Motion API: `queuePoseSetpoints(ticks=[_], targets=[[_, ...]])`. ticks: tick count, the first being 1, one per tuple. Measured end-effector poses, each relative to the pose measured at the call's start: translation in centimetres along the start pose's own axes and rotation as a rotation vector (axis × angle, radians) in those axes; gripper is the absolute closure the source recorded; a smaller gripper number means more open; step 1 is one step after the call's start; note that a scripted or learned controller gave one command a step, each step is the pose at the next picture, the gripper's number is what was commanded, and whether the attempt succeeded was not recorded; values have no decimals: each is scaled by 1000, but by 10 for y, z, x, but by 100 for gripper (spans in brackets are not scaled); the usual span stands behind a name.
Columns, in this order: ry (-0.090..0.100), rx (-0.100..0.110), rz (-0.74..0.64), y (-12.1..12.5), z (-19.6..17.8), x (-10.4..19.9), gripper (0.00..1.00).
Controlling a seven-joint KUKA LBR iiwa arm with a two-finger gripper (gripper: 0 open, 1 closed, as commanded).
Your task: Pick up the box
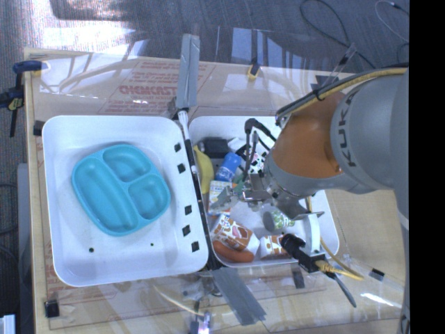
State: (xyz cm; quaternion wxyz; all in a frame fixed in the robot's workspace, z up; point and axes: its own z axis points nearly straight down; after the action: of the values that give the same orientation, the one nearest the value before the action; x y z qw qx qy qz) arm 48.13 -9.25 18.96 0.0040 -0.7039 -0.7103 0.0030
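My desk, a pale wooden top with red lettering under a clear sheet, spans the frame; dark carpet lies beyond it along the upper edge, with black cables at upper right and a blue-handled clamp at the upper left corner. Two shallow white bins sit side by side. The left bin, at centre left, carries a blue divided plate with bare white floor all around it. The right bin, at centre right, is crowded: a banana lies along its left wall, a blue bottle just right of that, a sausage near the lower rim, and a small green-and-white item beside it. The box, a small printed carton in brown and white, lies tilted in the lower middle of this bin, touching the sausage. My arm enters from the right of the frame, its orange band above the bin's right half, the wrist bent down over the clutter. My jaws hang low just above the box; whether they are wide or narrow I cannot tell.
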Motion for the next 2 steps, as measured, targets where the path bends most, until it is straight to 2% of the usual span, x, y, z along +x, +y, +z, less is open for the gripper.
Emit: queuePoseSetpoints(ticks=[1, 2], targets=[[-14, -12, 206, 34, 99, -19, 0], [-7, 1, 195, 33, 94, -15, 100]])
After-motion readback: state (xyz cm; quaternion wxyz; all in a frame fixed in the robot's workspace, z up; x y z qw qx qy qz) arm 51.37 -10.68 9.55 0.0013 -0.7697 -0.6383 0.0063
